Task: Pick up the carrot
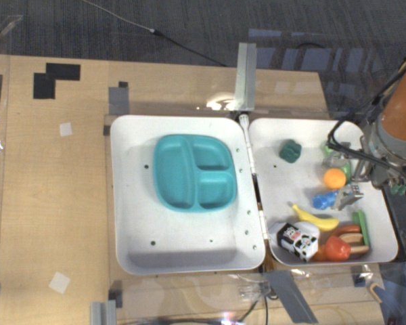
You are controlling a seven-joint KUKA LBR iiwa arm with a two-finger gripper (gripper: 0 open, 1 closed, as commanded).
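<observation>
In the right bin (271,181), an orange elongated piece that looks like the carrot (354,250) lies in the front right corner. It is partly hidden behind a red tomato (335,248), and a green stick (361,227) lies beside it. My gripper (352,193) hangs over the bin's right side. It is next to an orange ball (335,178) and a blue toy (323,200), and a short way behind the carrot's corner. I see nothing held in it.
The right bin also holds a green block (290,151), a yellow banana (314,217), a black-and-white toy (298,240) and a brownish sausage-like piece (350,231). A teal divided plate (193,172) sits in the left bin (128,202). The arm (396,131) enters from the right.
</observation>
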